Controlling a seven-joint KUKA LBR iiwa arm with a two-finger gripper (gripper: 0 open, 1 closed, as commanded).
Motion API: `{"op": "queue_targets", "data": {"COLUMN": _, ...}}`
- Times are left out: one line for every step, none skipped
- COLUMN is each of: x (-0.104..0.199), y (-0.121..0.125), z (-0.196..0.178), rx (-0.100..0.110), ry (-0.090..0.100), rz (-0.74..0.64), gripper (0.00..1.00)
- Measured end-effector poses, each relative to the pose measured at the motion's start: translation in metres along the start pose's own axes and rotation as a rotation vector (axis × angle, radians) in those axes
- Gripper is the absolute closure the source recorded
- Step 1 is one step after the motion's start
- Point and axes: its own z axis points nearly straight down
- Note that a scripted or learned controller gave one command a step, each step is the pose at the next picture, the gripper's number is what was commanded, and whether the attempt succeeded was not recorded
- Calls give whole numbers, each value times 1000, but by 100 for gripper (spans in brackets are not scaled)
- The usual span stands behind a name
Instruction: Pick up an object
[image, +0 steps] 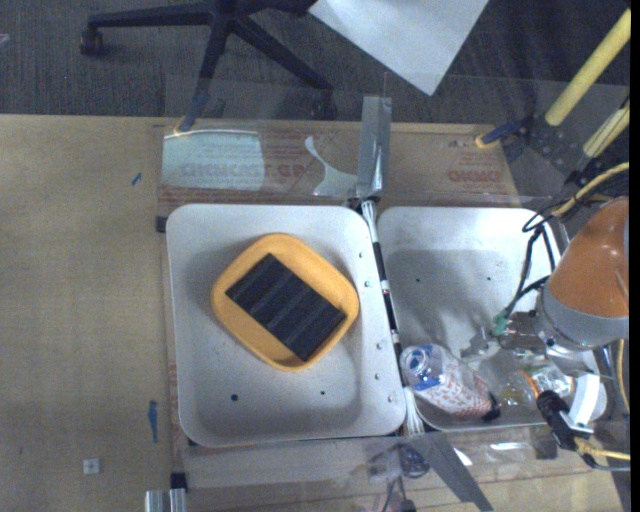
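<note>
While my arm (590, 270) hangs over the right bin's (450, 250) near corner, I cannot tell the jaws' state; a pouch (450, 385) lies there.

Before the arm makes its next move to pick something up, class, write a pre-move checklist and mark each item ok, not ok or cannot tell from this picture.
1. Objects available in the right bin: ok; a crumpled white wrapper with red print and a blue and white item lie at its near edge.
2. Arm positioned over the right bin: ok.
3. End effector near the items: ok; it sits just above the wrapper.
4. Something between the fingers: cannot tell.
5. Alternative target: ok; a yellow tray with a dark insert rests in the left bin.
6. Cables free of the grasp area: cannot tell.
</note>
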Motion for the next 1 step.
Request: {"op": "queue_targets", "data": {"x": -31, "y": 64, "z": 23, "rx": -5, "ry": -1, "rz": 129, "gripper": 0}}
